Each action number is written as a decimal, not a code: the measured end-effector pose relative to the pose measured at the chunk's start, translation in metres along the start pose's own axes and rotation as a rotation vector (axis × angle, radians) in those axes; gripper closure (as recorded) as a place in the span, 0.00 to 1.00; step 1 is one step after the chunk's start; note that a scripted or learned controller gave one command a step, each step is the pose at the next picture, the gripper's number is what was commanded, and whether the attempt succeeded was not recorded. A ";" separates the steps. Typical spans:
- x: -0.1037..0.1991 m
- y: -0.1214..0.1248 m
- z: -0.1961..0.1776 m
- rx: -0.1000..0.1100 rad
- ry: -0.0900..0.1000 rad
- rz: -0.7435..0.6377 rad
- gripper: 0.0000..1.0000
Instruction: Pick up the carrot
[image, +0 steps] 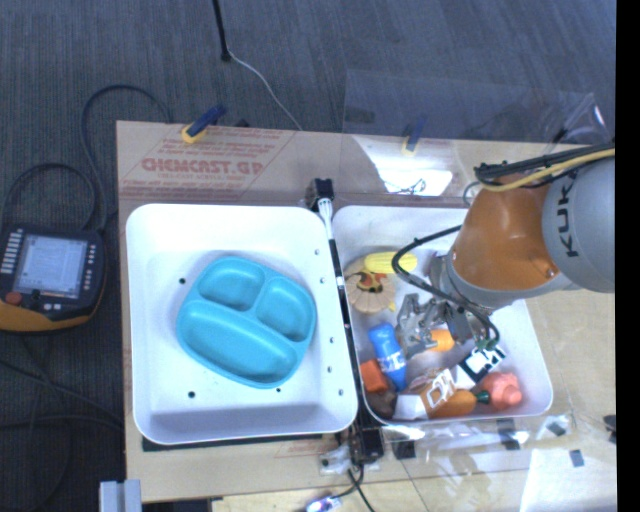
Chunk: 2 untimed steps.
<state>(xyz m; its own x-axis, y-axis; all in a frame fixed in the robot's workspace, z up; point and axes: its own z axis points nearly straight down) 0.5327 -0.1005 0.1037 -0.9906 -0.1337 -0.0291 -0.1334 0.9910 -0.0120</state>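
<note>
Below jaws (432, 325), apart: carrot (456, 403).

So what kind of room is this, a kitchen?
More likely a robot lab. A robot arm reaches over two white bins, one full of toy food, and a control pendant lies on the carpet.

floor: dark grey carpet (300, 60) all around bench | bench (250, 165): brown board with red lettering | left of bench: handheld control screen (45, 275) on carpet, black cables (100, 110) looping nearby | light: glare on clear sheet (420, 160) at bench's far edge
</note>
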 end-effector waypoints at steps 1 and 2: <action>0.036 -0.111 -0.035 -0.010 0.026 -0.029 1.00; 0.011 -0.100 -0.014 0.006 -0.015 -0.195 1.00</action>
<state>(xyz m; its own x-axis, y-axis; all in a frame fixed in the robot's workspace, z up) 0.5346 -0.2010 0.1186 -0.9453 -0.3238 -0.0401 -0.3230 0.9461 -0.0244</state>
